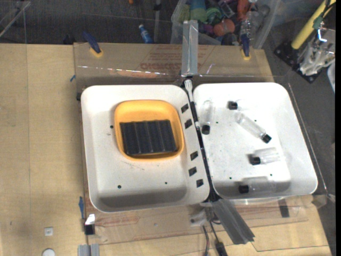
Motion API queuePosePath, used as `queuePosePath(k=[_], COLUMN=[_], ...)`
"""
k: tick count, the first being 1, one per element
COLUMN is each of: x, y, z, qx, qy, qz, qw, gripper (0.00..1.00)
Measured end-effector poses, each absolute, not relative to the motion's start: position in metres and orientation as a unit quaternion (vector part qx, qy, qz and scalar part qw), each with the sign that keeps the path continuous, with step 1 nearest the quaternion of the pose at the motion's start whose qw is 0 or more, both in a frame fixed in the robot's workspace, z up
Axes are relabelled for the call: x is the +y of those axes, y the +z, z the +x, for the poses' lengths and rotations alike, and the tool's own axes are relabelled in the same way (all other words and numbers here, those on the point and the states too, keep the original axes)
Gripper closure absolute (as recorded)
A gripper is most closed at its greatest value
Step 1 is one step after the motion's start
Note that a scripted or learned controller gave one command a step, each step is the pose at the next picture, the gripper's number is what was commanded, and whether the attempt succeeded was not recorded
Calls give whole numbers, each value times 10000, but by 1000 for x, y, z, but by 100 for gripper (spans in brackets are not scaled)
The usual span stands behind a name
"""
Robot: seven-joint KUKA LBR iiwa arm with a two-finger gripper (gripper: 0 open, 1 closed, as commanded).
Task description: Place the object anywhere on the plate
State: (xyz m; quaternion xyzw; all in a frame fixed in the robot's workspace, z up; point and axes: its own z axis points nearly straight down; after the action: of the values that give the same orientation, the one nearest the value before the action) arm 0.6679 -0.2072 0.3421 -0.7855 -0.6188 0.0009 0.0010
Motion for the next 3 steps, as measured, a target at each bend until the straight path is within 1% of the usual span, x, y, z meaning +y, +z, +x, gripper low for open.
queuePosePath(k=[1,2,3], x=[-213,-215,-220], y=[342,357,359], z=[668,668,668], qx=[-6540,-7137,-7308], qy=[5,-9,-7], qz=[-7565,-7005,-6826], qw=[3,-24,-27], gripper=[100,100,100])
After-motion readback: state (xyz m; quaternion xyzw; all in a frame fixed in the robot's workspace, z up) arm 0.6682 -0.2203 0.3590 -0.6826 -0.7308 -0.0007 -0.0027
